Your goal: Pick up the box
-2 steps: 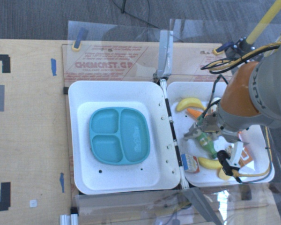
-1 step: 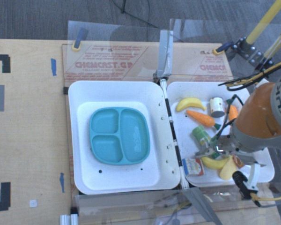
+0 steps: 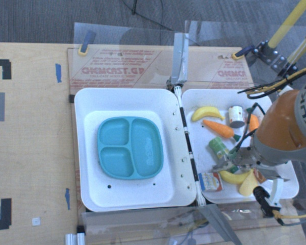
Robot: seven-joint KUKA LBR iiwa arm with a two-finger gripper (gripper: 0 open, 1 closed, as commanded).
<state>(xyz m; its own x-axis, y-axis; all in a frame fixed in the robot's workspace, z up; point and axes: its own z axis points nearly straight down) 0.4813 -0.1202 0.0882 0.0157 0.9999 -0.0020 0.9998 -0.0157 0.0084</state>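
White plastic forms both bins: the left bin point(image 3: 86, 137) bears a turquoise divided plate point(image 3: 130, 148), and the right bin point(image 3: 204, 98) holds the clutter. Behind them, clear sheets carry red print that seems to read "CHEMCAST GP" point(image 3: 113, 70), blurred enough to be unsure. The box point(image 3: 211, 181), a small white carton with red and green print too tiny to read, lies flat at the right bin's near-left corner. The gripper point(image 3: 229, 163) hangs just up and right of it, over a yellow banana point(image 3: 233, 177), close to the carton but apart from it. Whether the claw is spread or clenched cannot be told. Farther back lie another banana point(image 3: 207, 113), a carrot point(image 3: 218, 128), a green item point(image 3: 219, 148) and a white can point(image 3: 236, 116).
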